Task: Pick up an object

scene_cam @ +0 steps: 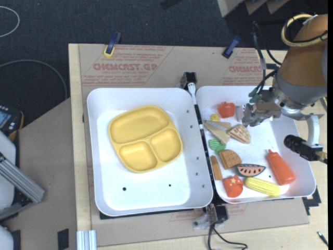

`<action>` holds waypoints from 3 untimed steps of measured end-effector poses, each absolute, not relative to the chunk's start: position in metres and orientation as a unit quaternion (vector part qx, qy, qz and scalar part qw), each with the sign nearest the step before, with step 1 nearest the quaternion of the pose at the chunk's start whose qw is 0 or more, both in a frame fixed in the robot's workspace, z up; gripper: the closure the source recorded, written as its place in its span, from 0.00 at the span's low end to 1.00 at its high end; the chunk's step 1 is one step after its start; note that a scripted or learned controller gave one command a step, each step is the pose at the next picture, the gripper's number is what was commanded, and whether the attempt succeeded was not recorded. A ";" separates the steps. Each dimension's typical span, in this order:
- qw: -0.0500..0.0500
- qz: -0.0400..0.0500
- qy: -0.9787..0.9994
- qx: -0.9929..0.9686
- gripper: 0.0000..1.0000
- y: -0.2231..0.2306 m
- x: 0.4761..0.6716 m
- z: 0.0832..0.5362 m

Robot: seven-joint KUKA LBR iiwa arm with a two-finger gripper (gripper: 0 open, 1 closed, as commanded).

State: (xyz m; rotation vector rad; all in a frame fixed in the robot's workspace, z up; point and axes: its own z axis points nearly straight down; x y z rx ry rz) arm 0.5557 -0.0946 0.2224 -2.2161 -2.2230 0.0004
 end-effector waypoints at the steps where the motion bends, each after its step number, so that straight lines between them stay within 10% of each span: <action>1: 0.000 -0.002 -0.710 -0.705 1.00 -0.036 0.561 0.232; 3: -0.001 -0.001 -0.709 -0.705 1.00 0.047 0.583 0.233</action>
